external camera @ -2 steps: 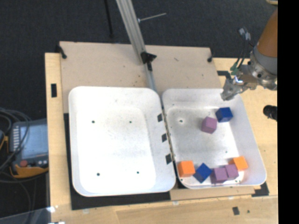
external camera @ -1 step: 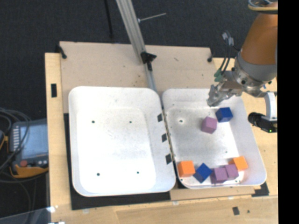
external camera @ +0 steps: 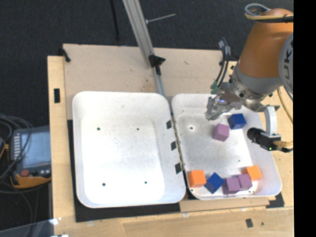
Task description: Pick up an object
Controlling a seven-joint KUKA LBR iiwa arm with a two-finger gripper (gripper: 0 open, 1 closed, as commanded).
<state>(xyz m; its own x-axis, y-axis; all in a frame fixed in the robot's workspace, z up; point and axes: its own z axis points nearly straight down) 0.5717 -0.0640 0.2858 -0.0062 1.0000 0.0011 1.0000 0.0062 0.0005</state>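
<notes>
Gripper point(external camera: 215, 110) hangs over far part of right bin point(external camera: 193, 102); its grip state cannot be told from this angle. Nearest target: purple cube point(external camera: 221, 132), just below and slightly right of it, apart from the walls. Blue cube point(external camera: 237, 120) sits close beside. Open floor lies to the purple cube's left; other blocks crowd the near rim.

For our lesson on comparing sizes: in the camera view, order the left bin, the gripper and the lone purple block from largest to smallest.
1. Left bin, by far the largest.
2. Gripper.
3. Lone purple block. It looks only slightly smaller than the gripper, which sits higher and nearer the camera, so that order is unsure.
</notes>
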